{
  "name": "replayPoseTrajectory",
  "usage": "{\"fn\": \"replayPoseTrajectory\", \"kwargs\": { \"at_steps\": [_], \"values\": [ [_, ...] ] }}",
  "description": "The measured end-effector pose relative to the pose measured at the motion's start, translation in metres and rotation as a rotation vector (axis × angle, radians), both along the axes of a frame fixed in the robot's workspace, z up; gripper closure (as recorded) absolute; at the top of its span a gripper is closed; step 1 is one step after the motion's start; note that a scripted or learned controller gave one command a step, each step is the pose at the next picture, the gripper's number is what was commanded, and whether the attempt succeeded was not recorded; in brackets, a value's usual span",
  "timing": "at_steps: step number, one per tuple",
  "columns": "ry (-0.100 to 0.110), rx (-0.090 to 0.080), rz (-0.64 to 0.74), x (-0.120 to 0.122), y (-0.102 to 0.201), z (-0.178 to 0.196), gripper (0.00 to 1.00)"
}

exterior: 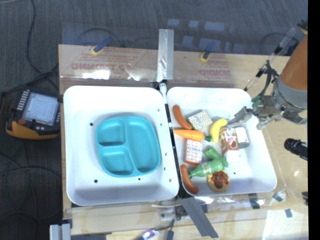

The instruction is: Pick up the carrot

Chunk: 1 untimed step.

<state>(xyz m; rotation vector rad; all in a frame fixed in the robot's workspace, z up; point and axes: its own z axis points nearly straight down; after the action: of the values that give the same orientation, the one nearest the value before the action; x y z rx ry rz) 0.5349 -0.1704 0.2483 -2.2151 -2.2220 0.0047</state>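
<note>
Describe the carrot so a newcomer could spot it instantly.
Look in the right bin, along its left wall beside the divider. The carrot lies flat there, pointing right toward the banana. It is plain orange and tapered, unlike the two redder, round-ended sausages above and below it.

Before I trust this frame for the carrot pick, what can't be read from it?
- Hand: small and blurred in the camera view over the right bin; finger state unreadable.
- Arm: cut off by the right edge.
- Carrot: its right end is tucked among a printed box and a banana; contact unclear.
- Box labels: too small to read.
- Handheld device on the floor: screen too washed out to read.
</note>
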Motion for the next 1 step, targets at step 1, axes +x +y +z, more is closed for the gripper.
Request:
{"fn": "replayPoseTrajectory", "kwargs": {
  "at_steps": [1],
  "values": [
    [0.001, 0.001, 0.161, 0.0295, 0.0365, -0.0631, 0.00]
  ]
}}
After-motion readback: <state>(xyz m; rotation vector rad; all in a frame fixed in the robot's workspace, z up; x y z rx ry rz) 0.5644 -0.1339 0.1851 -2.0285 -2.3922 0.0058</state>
